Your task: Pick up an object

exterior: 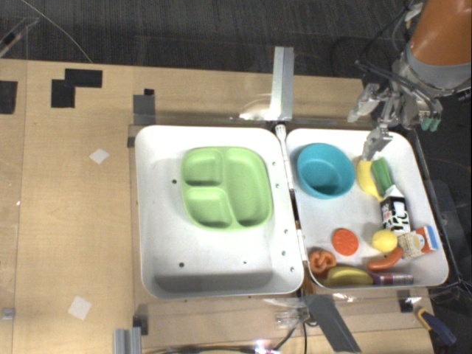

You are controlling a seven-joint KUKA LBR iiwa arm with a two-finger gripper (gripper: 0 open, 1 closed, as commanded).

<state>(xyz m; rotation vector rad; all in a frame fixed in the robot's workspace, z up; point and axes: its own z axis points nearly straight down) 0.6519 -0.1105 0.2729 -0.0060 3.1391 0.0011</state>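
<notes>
A: Where are the fingers [376,144], and what is their state?

B: They hang over the far edge of the right bin [431,198], below the grey wrist and the orange band of the arm [440,21], which is cut off by the top right corner. One pale fingertip is plain; the second cannot be separated from it, so how far they are open cannot be told. Nothing is seen between them.

A: What lies closest to the fingers?

B: Just beneath and toward the viewer lie a yellow piece [366,178] and a green piece [382,175], side by side and touching. Whether the tip meets them or hovers above is unclear. To the left of the fingers sits a blue bowl [324,169], upright.

A: And further from the fingers?

B: Toward the near side of the bin, a black-and-white bottle [394,212] lies lengthwise, then a yellow lemon-like object [384,240] and a small red-and-white carton [419,242], whose print is too small to read. An orange disc [344,241] lies apart, to their left. Along the near wall crowd a red, pepper-like item [321,259], a banana [349,276], an orange carrot-like shape [386,261] and a dark marker [392,278]; they overlap, and their outlines are hard to part.

A: What of the other bin?

B: Well left of the fingers, the left bin [158,220] holds a green divided tray [225,186], flat. Both bins rest on the wooden table [66,227], and a metal post [283,87] stands behind their shared edge.
</notes>
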